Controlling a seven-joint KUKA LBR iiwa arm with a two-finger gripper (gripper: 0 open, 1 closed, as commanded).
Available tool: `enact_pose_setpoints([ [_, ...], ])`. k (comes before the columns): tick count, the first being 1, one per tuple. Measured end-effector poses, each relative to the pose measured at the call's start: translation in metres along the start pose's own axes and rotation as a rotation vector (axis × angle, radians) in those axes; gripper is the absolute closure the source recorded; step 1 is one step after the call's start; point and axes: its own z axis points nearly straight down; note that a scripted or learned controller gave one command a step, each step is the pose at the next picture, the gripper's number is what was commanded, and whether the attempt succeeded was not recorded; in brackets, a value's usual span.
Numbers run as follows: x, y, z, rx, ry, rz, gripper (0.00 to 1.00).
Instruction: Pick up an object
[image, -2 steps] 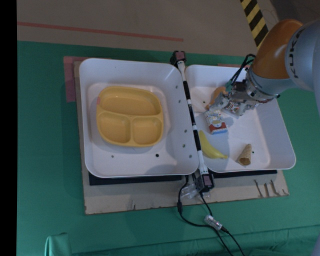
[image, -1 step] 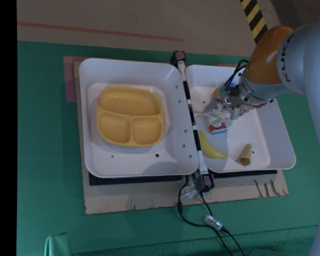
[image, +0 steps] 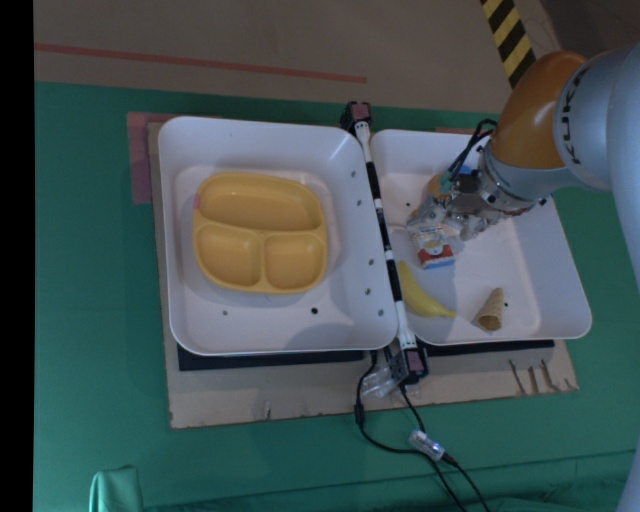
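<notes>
Hovering low over a small red-and-white carton (image: 436, 252) in the right bin (image: 545, 260) — the claw (image: 440, 226), its grip state impossible to tell.

Just below the claw lies the carton; further down, a banana (image: 422, 296) along the bin's left wall, an ice-cream cone (image: 490, 309) down-right. Well left of the claw, a yellow divided plate (image: 260, 231) sits in the left bin (image: 200, 320).
</notes>
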Motion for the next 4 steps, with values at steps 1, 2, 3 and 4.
enact_pose_setpoints([
  [1,-0.003,0.003,-0.016,-0.015,-0.003,0.008,1.00],
  [2,-0.003,0.003,-0.016,-0.014,-0.003,0.008,0.00],
  [3,0.002,0.007,0.000,0.000,0.000,-0.001,0.00],
  [4,0.002,0.007,0.000,0.000,0.001,-0.001,0.00],
])
